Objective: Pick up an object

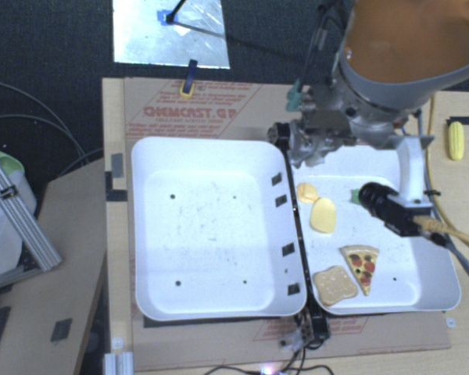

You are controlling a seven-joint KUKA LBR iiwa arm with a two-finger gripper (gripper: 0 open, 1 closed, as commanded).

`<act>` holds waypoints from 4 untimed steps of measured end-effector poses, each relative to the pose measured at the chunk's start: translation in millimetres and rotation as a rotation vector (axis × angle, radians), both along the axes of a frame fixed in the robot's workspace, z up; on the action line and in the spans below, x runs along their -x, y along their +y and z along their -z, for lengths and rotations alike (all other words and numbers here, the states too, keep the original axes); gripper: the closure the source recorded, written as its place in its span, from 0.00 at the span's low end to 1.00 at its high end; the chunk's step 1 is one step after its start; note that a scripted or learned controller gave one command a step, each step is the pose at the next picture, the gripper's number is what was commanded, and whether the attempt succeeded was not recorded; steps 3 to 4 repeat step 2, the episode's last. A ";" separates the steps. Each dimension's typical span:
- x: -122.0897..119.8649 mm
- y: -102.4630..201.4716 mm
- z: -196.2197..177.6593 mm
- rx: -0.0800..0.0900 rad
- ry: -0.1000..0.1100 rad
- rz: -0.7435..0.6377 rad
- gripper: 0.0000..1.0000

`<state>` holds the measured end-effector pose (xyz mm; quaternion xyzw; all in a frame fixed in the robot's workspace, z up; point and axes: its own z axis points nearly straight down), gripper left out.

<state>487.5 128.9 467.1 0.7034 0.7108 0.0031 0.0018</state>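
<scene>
near edge of the right bin (424, 284): toast slice (334, 285) flat in the near-left corner, close to the wall shared with the left bin (211, 233). pizza slice (361, 266) just beside the toast on its right, crust toward the far side, tip toward the near edge. mid-bin, by the shared wall: large yellow piece (323, 215), oval, long axis roughly near-to-far. small yellow piece (306, 191) just beyond it, the two about touching. green bit (355, 196) a little right of the pair, too small to name. far-left corner of the right bin: gripper (303, 148) hangs over the corner under the bulky orange-banded wrist. its opening is masked by the wrist hardware, so i cannot tell wide or narrow, and nothing is seen held. key relation: the small yellow piece lies toward the near edge from the gripper and is the closest candidate, with the large one next along the same line. judgement: a short move toward the near edge and a descent would reach it, though the shared wall is close on the left. beyond the bins: cardboard sheet (211, 108) underneath, and a yellow cob (455, 141) on the tabletop at far right.
</scene>
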 end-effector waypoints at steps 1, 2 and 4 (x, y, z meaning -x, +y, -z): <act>0.8 33.1 86.8 0.001 0.007 0.004 1.00; 0.0 32.2 73.5 0.001 0.002 -0.001 1.00; 0.0 32.2 73.5 0.001 0.002 -0.001 1.00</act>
